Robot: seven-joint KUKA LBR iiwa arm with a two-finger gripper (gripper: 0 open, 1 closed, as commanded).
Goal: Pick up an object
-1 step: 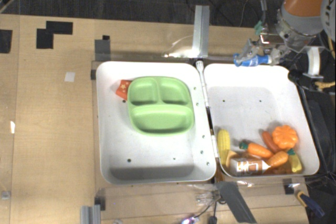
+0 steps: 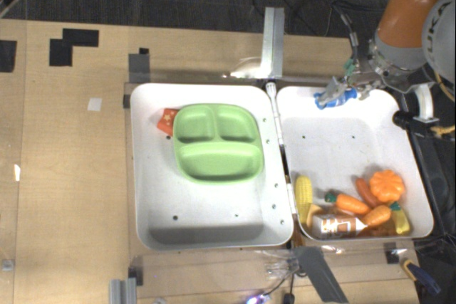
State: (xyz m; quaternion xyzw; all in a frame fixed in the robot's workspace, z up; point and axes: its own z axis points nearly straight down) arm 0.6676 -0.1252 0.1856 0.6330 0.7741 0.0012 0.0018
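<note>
My tool (image 2: 340, 93) hangs over the far edge of the right bin (image 2: 342, 135), near its back rim, with a bit of blue showing at its tip; whether that blue is part of me or something caught there I cannot tell, and I cannot tell either how the tool is set, parted or closed.

What matters for the next move is direction. The things worth taking lie heaped in the near corner of that same bin, well apart from the tool and toward the camera: a corn cob (image 2: 303, 194) standing lengthwise against the left wall, a small bottle (image 2: 340, 225) lying across the near rim, carrots (image 2: 350, 203) slanting beside it, and a round orange pumpkin (image 2: 386, 185) farthest right (it sits clearest of the rest, so I judge it the easiest target).

So I must travel down the bin, toward its near right corner. The left bin (image 2: 153, 217) holds a green divided plate (image 2: 216, 141) with a red scrap (image 2: 167, 122) beside it.
</note>
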